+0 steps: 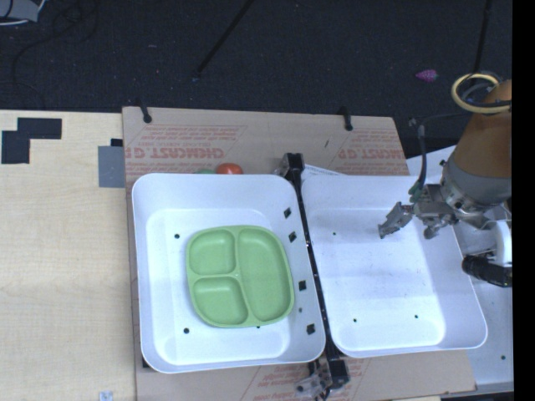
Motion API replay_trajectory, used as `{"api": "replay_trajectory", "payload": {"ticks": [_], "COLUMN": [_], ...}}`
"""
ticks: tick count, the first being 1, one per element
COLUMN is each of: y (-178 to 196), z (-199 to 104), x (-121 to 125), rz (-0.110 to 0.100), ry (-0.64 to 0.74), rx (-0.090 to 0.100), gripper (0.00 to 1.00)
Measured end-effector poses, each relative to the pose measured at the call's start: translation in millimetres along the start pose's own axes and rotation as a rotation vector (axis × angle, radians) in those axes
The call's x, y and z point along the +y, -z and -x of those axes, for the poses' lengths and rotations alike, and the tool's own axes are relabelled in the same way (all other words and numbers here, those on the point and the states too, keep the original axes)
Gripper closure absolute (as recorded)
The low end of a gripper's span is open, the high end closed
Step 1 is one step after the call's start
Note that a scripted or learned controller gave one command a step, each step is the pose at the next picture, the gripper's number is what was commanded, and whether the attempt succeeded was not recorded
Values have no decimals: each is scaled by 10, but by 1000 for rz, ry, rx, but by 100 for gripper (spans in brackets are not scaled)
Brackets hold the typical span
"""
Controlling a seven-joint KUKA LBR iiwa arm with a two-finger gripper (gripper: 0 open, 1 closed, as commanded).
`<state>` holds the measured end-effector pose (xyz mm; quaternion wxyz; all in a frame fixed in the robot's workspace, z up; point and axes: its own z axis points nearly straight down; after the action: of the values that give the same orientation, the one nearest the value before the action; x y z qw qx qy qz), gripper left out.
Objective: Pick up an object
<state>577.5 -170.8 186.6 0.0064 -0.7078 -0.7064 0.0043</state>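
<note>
End effector (411, 220) hovering at right of frame over right bin (393, 307), fingers spread, gripping nothing. Green plate (240, 276) sitting centre-left in left bin (159, 224). Approach step; next calls for travelling left, descending.

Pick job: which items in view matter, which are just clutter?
Job:
- green divided plate, lying in the left bin
- gripper, over the right bin

Lying about:
- red and green bits behind the left bin's far rim
- cardboard sheet under both bins
</note>
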Motion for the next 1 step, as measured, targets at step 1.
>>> {"api": "replay_trajectory", "payload": {"ticks": [1], "y": [79], "z": [1], "x": [31], "rz": [14], "ry": [2], "rx": [-3], "gripper": [0]}}
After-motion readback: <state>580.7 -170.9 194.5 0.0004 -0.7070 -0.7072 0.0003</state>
